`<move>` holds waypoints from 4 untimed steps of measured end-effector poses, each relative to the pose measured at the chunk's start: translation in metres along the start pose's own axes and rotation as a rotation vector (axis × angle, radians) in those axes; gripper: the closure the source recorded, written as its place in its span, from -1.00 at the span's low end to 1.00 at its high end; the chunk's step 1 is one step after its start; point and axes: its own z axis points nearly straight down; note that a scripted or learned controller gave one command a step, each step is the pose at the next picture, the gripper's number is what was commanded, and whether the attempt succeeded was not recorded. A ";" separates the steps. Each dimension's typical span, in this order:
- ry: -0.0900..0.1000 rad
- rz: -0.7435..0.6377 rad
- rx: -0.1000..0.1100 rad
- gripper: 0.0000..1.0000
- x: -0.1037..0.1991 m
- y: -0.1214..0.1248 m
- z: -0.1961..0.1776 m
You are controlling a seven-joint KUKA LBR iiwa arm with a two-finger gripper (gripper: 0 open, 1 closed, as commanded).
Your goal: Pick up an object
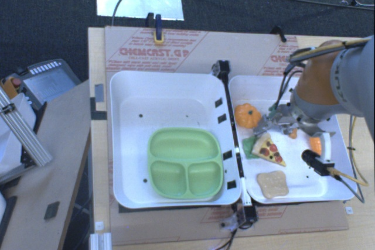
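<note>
Counting right bin (304,187): one pumpkin (247,116), one pizza slice (269,149), one toast (273,184) (end effector (280,121) grip state unreadable).

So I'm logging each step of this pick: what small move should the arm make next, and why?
Probably a short descent toward the pizza slice. The gripper sits in the right bin just above that slice, beside the orange pumpkin, and nothing shows between its fingers yet. That is a judgement.
</note>
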 end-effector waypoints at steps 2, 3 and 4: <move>0.000 -0.002 -0.003 1.00 -0.002 -0.002 -0.073; -0.001 -0.003 -0.004 1.00 0.004 0.005 -0.132; 0.000 -0.005 -0.004 1.00 0.011 0.011 -0.179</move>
